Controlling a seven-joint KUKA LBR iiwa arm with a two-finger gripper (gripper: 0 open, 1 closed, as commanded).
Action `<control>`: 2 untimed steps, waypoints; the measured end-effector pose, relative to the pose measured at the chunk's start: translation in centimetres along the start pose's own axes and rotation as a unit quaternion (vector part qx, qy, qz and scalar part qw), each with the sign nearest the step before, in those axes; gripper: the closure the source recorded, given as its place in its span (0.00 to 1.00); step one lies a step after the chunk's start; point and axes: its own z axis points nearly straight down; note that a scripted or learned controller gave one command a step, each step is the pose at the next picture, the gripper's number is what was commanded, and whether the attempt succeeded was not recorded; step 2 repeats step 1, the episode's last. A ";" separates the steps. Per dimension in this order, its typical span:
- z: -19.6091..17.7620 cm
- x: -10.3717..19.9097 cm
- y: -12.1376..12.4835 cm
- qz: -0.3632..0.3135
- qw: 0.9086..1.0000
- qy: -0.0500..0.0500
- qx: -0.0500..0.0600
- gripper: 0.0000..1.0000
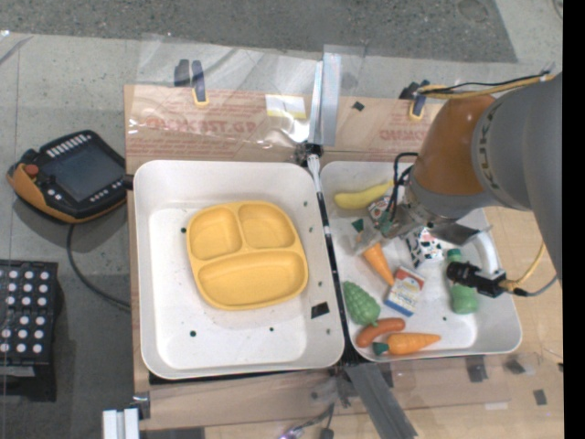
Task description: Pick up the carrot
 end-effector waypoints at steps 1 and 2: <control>-9.0 5.2 -0.6 0.058 0.998 0.000 0.001 1.00; -9.0 5.2 -0.6 0.058 0.998 0.000 0.001 1.00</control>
